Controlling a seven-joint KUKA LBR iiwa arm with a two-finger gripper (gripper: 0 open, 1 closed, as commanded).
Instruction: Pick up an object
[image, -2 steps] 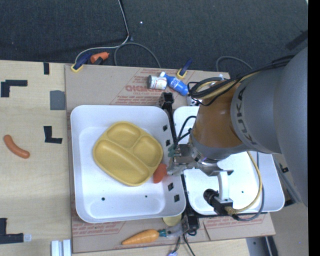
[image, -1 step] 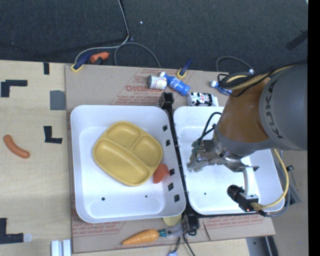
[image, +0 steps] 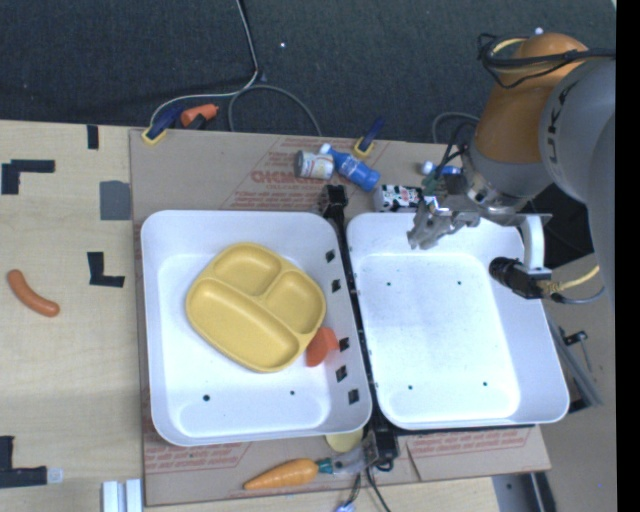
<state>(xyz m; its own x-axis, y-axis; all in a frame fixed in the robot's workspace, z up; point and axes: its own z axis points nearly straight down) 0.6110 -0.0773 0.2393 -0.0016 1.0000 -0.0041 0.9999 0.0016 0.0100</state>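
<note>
Plate (image: 255, 305), yellow with three sections, is lying in the left bin (image: 165, 240) and is the biggest thing on offer; a small orange-red piece (image: 320, 347) is sitting just beside its lower right edge, touching or nearly so. The right bin (image: 540, 395) is lying bare under the arm. The arm (image: 545, 110) is reaching in from the right, and the claw (image: 430, 228) is hanging over the far left corner of the right bin, near the divider between the bins; whether it is apart or together I cannot tell, and nothing is showing in it.

To do this step well, I judge that the claw is needing to cross over the divider into the left bin before coming down. The plate is looking wide and shallow, so a rim pinch is seeming likelier than a grab across its body. The small orange-red piece is looking easier to close on, provided the claw is coming down clear of the plate's edge.
</note>
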